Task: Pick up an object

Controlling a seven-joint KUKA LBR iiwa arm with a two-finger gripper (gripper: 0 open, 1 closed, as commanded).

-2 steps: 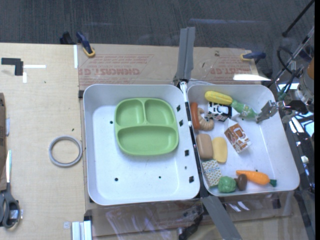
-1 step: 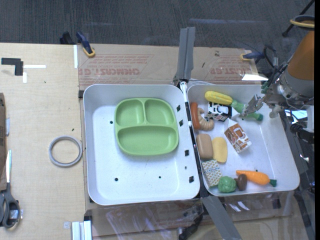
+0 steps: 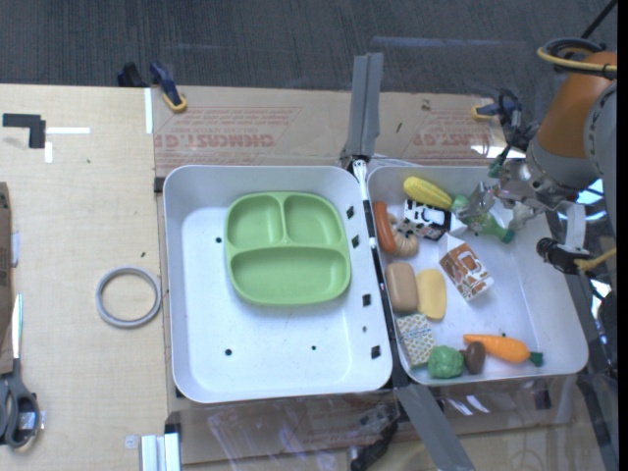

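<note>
The right bin (image 3: pixel 549 292) holds several toy foods. Among them are a yellow banana (image 3: pixel 427 192), a black-and-white piece (image 3: pixel 428 220), a red-orange sausage (image 3: pixel 383 229), a tan bread roll (image 3: pixel 400 285) and a yellow slice (image 3: pixel 432 294). Further forward lie a printed snack box (image 3: pixel 465 270), a checkered waffle (image 3: pixel 417 338), green broccoli (image 3: pixel 446 362), a small brown piece (image 3: pixel 475 357) and a carrot (image 3: pixel 500 348). My gripper (image 3: pixel 484 207) is low over the bin's back right. It sits right by a small green item (image 3: pixel 497 228) and just right of the banana.
The left bin (image 3: pixel 196 341) holds a green divided plate (image 3: pixel 287 246). On the bench at left lie a grey tape ring (image 3: pixel 129 295) and scissors (image 3: pixel 16 405). A grey divider bar (image 3: pixel 364 116) rises between the bins at the back, on brown cardboard.
</note>
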